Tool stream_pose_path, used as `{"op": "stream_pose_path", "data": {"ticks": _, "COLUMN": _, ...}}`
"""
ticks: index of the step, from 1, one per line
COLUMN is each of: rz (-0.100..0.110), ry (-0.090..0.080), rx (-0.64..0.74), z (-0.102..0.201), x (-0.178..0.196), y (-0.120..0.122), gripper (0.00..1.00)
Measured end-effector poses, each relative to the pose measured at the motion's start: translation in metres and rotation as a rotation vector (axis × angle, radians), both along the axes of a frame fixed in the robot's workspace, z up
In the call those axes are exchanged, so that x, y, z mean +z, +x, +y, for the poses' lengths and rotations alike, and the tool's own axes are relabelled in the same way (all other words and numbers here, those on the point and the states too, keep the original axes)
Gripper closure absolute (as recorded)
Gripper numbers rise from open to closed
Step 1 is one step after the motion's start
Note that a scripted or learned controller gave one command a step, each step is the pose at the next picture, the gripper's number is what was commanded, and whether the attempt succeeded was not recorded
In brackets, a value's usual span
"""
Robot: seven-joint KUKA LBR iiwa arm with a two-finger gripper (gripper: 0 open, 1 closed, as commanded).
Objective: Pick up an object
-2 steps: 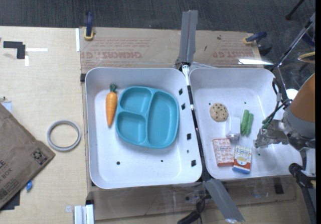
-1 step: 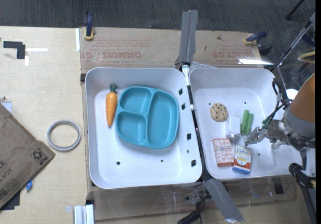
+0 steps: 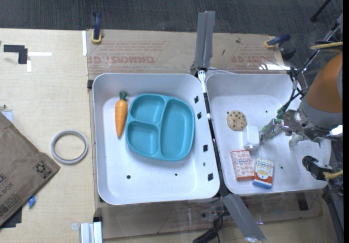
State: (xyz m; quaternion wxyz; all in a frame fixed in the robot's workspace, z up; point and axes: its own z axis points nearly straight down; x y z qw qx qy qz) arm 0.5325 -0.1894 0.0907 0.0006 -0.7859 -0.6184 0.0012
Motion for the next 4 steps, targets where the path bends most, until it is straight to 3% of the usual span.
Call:
{"op": "stream_pose_path", "data": {"ticks": 1, "rz": -0.001, "ry": 0.000, "rx": 0.114, "z": 0.055, "x": 0.061, "y": 0.044, "gripper": 0.00}}
{"op": "stream_pose_path", "data": {"ticks": 2, "rz": -0.014, "ry": -0.005, "rx": 0.153, "z": 0.007, "x": 0.008, "y": 0.044, "gripper": 0.00}}
{"op": "stream_pose_path", "data": {"ticks": 3, "rz": -0.017, "ry": -0.006, "rx": 0.342, "z": -0.011, "x": 0.009, "y": 0.032, "gripper": 0.00}}
{"op": "stream_pose_path", "data": {"ticks": 4, "rz": -0.021, "ry": -0.011, "rx": 0.341, "z": -0.013, "x": 0.020, "y": 0.033, "gripper": 1.00}}
